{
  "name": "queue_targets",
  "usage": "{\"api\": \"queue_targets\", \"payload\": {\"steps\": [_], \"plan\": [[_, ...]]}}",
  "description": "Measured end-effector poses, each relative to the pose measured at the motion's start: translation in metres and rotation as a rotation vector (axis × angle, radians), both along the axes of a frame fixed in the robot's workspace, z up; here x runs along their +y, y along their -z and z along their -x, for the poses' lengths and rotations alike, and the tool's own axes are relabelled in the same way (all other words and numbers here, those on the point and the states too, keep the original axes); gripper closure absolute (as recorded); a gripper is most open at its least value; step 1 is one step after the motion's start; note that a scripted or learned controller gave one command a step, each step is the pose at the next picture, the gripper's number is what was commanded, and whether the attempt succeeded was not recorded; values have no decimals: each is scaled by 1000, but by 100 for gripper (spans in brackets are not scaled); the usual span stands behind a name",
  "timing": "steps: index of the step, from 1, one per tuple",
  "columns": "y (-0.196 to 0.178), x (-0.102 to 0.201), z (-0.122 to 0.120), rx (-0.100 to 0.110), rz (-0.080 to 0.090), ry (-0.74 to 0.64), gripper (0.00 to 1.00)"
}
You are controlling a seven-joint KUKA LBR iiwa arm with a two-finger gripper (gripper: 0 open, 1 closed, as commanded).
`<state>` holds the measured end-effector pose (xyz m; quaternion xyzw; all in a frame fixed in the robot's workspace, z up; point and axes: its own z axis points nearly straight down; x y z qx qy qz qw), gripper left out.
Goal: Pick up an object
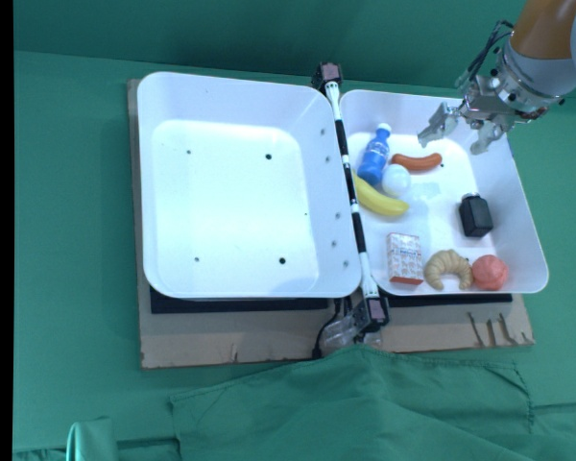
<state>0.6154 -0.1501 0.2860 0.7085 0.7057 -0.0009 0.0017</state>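
The right bin (518, 209) holds a blue bottle (373, 154), a red sausage (416, 161), a white ball (396, 180), a yellow banana (379, 199), a black block (475, 215), a small printed carton (404, 258), a croissant (448, 269) and a pink-red round thing (490, 272). My gripper (459, 133) hangs over the bin's far right part, just right of the sausage. Its fingers are spread apart with nothing between them.
The left bin (163, 104) sits beside the right one, with a black-and-white divider bar (348, 185) between them. Both rest on a cardboard sheet (221, 349) on green cloth. A fold of green cloth (365, 401) lies in front.
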Motion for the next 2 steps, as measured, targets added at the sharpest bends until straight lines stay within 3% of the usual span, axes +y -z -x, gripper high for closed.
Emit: {"api": "queue_targets", "payload": {"steps": [1, 2], "plan": [[0, 0, 0, 0, 0, 0, 0], [-134, 72, -3, -15, -2, -9, 0]]}}
